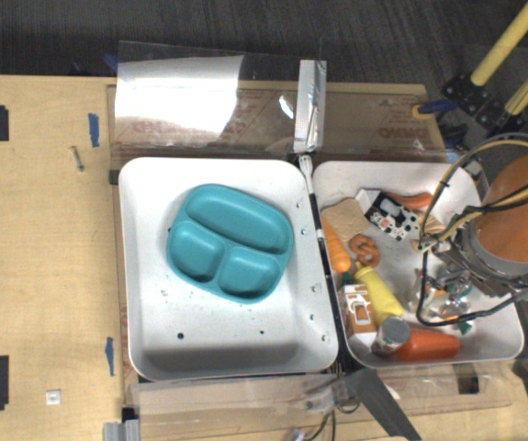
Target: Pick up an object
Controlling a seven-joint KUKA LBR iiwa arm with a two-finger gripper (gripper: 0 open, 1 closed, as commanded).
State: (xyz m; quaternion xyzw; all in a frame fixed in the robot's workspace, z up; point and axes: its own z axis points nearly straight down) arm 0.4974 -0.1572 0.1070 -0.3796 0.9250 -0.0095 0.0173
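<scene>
The arm [511, 219] reached in over the right bin [511, 343], its orange band hanging above the bin's right side with cables looped beneath it. The gripper [449, 297] sat low among those cables, and whether it was open, shut or had hold of anything could not be made out.

The nearest pickable things lay toward the left and near side of the tool. An orange carrot-like piece [427, 344] rested along the bin's near wall, its long axis running left to right, just beside the gripper's lower side. A yellow banana-shaped piece [378, 292] lay further left, its long axis slanting from upper left to lower right. A small grey-capped item [393, 333] sat touching the carrot's left end.

The left bin [153, 338] held 1 teal divided tray [230, 241] (3 compartments), well apart from the tool.

A black-and-white printed card [387, 215] and a small orange-and-white packet [359, 307] carried markings too small to read.
</scene>
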